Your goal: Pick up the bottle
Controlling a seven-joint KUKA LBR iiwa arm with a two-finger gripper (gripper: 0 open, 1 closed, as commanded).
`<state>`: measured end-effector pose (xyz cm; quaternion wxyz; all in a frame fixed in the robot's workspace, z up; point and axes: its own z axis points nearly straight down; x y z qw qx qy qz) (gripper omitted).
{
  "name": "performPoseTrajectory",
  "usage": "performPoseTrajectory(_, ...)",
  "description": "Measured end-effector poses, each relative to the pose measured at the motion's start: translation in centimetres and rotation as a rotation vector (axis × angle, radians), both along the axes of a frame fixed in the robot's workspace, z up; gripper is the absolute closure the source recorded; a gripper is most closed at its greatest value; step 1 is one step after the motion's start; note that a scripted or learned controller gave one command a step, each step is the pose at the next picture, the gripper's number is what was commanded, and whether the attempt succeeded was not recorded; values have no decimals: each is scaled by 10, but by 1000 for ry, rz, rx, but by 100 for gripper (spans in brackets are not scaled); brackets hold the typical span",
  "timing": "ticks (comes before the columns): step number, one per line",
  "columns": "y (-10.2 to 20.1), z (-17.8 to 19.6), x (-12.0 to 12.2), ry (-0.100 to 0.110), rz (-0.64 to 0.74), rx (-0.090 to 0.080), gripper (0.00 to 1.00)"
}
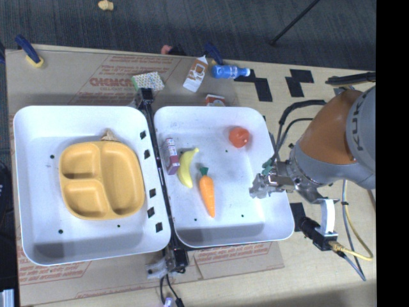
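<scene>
Dark grey carpet floor beyond the cardboard-covered bench.

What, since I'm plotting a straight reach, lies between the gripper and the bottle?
The banana lies right beside the bottle on the side facing the gripper, and the carrot lies close to that path too.

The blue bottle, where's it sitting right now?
The blue bottle lies on its side on the bench, outside the bins, just beyond the far edge of the right bin, beside a small carton. The gripper is well away, at that bin's right wall.
</scene>
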<state>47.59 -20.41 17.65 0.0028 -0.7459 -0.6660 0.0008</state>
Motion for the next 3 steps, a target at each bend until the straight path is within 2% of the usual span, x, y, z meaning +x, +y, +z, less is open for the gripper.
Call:
performPoseTrajectory(1, 27, -5, 0, -2, 469, 1, 100)
performPoseTrajectory(2, 79, 19, 1, -4, 440, -1, 100)
performPoseTrajectory(3, 121, 49, 1, -3, 138, -2, 100)
